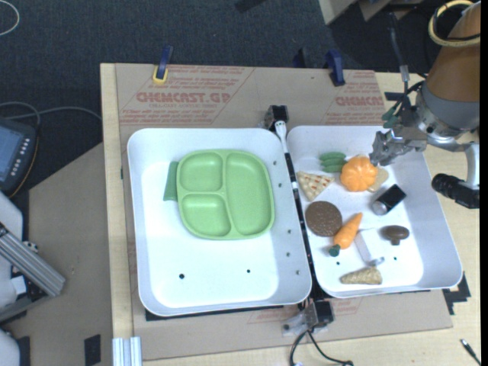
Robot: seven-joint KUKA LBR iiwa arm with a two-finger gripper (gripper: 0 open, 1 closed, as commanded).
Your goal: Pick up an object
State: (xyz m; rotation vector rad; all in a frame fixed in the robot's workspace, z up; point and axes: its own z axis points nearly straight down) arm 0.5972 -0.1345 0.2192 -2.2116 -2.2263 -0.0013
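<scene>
Scanning camera view, landmark = orange fruit (358,174) in the right bin (435,227)

end effector: (383,148) just up-right of orange fruit, low over the bin, at the grey arm's (450,90) tip; released or clenched: cannot tell, nothing seen grasped
likely target: orange fruit, nearest thing to the end effector, judged
orange fruit place: upper middle of right bin, sitting free
orange fruit handling: looks like hard plastic toy food, light, stiff, round and smooth so likely slippery; not fragile, judged
orange fruit hold: across its widest middle, straight from above; off-centre pinch may squirt it sideways
green piece: (332,160) just left of orange fruit, flat and low, hard to pinch
wedge slice: (313,183) left and slightly below orange fruit, near the bin wall, thin
brown disc: (324,217) below-left of orange fruit, flat, edge hold only
carrot: (348,231) below orange fruit, tilted, tapered; take it across the thick end
black block: (389,198) just below-right of orange fruit, boxy, easy flat sides
mushroom: (395,234) further below-right of orange fruit, small
tan piece: (361,277) well below orange fruit, near the front wall
green tray: (226,193) far left of orange fruit, in the left bin (152,265), wide and divided, rim hold only
desk: (122,105) carries both bins side by side
risk: crowding beside orange fruit, green piece and black block may get nudged
</scene>
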